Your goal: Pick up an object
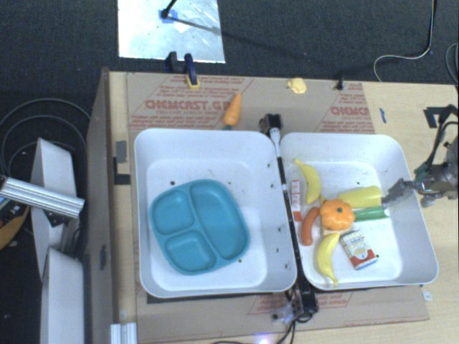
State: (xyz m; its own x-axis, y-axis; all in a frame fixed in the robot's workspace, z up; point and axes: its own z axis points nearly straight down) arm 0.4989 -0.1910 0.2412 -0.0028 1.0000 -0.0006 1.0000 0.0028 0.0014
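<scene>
Camera view looks down on a tabletop (215,99) covered by printed cardboard, with two shallow white bins side by side. At the right rim of the right bin (412,163), the end effector (396,190) reaches in from the right edge, its grey tip low over the bin's right side. Whether it is spread or pressed together cannot be told from this angle, and nothing is seen between its tips.

Just left of the end effector lies a yellow block (360,196), and right below that a green stick (370,213), whose right end comes close under the tip. Further left sits an orange ball-shaped fruit (336,214), touching both the block and the stick. Beyond it to the left lies an orange-red sausage shape (309,226), and above that a small banana (310,180). Below and left of the end effector, a second banana (327,256) curves toward the bin's near edge, with a small red and white carton (358,249) just beside it.

Well to the left of the end effector, the left bin (154,149) holds a blue divided tray (199,225), lying flat. Beyond the bins, on the cardboard, an orange carrot-like piece (232,110) and a small yellow lump (297,85) lie apart from each other.
</scene>
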